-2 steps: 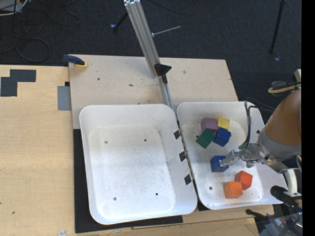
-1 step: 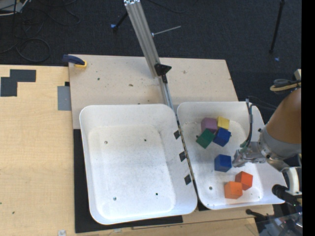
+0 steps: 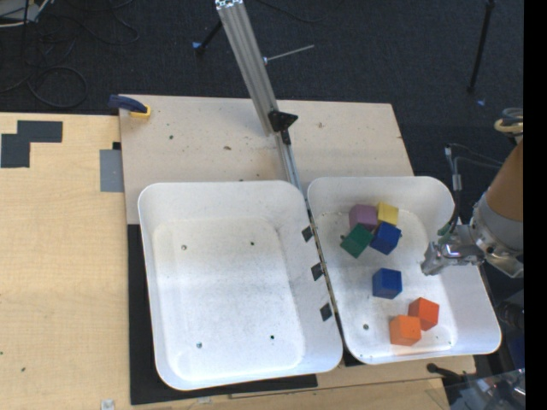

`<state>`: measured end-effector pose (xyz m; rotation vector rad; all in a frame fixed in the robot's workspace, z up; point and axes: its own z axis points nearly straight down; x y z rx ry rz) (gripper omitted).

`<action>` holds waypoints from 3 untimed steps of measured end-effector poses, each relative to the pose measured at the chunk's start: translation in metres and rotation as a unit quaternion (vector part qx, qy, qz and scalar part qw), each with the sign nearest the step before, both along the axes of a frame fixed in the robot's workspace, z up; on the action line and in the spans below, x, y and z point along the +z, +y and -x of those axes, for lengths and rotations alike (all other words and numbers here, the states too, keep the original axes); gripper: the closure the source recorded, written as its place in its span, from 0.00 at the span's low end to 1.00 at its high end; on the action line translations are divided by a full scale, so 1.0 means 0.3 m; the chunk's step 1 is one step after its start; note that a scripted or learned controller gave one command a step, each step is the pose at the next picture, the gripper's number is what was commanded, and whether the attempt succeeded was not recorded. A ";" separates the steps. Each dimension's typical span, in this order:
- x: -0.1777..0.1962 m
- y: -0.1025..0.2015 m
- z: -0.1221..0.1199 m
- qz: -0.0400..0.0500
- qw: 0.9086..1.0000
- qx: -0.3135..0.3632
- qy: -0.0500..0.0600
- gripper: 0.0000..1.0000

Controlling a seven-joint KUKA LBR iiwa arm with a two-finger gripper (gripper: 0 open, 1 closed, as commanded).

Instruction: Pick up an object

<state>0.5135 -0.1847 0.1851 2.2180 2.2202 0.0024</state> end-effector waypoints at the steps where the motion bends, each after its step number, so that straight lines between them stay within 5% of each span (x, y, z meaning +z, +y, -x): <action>1: 0.164 -0.004 -0.003 0.000 1.000 0.000 0.000 1.00; 3: 0.152 0.379 0.012 -0.002 1.000 0.002 0.004 1.00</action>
